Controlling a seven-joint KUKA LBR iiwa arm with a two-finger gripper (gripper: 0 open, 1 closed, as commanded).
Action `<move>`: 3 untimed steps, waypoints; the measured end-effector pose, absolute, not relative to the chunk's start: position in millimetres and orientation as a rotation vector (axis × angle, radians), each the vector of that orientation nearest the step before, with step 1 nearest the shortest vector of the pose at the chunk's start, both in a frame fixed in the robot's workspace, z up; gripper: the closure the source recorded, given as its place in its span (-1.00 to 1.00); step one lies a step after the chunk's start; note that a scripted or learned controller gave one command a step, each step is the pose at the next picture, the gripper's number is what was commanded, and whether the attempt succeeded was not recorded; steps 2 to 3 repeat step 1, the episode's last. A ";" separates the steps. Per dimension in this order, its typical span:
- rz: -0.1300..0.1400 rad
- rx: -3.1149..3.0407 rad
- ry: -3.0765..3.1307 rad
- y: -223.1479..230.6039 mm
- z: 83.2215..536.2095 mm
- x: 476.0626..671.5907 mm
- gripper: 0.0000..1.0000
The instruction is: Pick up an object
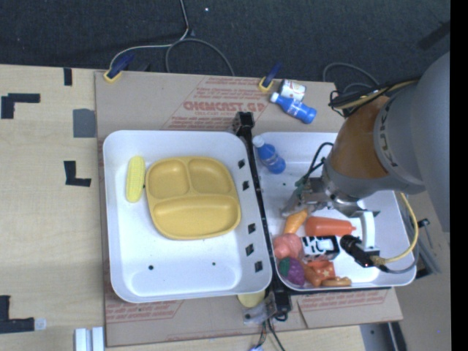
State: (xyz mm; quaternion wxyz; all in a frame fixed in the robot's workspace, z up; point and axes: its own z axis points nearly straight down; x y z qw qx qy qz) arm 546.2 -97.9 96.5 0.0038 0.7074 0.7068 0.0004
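My gripper [302,197] reaches down into the right bin [292,143], just above a small orange toy piece [295,220]. The arm's grey and orange wrist [358,159] covers the bin's middle and right. Beside the orange piece lies a red-orange toy [329,226]. Toward the front lie a pink toy [287,246], a purple bunch [295,271], an orange toy [322,273] and a black-and-white block [319,247]. A small blue bottle [270,157] lies at the bin's back left. I see nothing lifted from the bin.
The left bin [183,284] holds a yellow divided plate [194,196] and a yellow corn cob [134,178] at its left. A blue-and-white bottle [294,101] lies on the cardboard behind the bins. A black divider [252,196] runs between the bins, and cables trail at the back.
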 end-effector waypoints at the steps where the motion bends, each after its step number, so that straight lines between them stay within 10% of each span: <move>1: 0.006 2.212 2.226 -32.7 206.1 572.3 1.00; 3: 0.006 2.212 2.226 -32.7 206.1 572.3 1.00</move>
